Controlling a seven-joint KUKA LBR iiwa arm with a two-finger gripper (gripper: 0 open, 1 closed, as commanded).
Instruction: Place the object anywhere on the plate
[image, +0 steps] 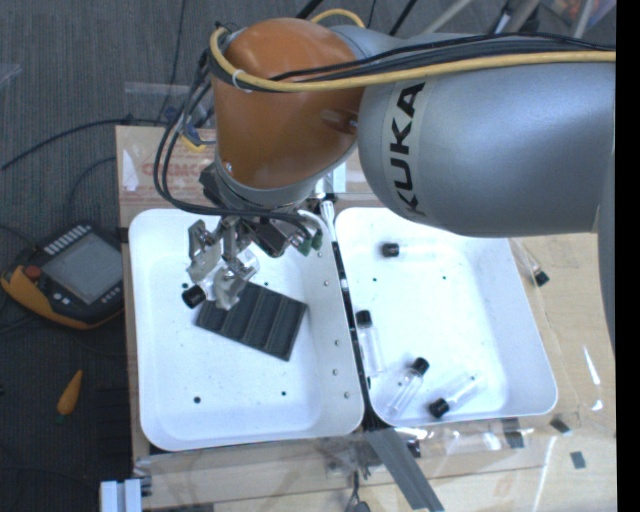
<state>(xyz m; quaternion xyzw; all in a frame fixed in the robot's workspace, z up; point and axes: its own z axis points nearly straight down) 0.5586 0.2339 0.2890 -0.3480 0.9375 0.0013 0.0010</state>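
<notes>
the dark ribbed plate (252, 320) lies tilted near the middle of the left bin (160, 400), and everything else is easiest placed off it. the gripper (222, 270) hangs just above the plate's upper-left corner, metal fingers (203, 262) pointing down, w/ the orange band (275, 100) and grey arm (490, 120) looming above and to the right of the plate. between the fingertips there seems to be a small clear vial w/ a black cap (192, 296) poking out just left of the plate's corner, so i'd judge the gripper is closed on it, though the clutter of metal and glare makes that hard to be sure of; the glass body is nearly invisible against the white bin. it's prob held low and at the plate's edge bc the drop only needs to land anywhere on the ribbed surface, and a short fall keeps a round vial from rolling off. as it sits, the cap looks off the plate, so a small shift toward the plate's centre would be safer before release. well right of the plate, in the right bin (530, 390), lie more clear vials (405, 385) w/ black caps, some just faint outlines. the arm hides the top rims of both bins, and how far apart the jaws stand can't be read exactly.
</notes>
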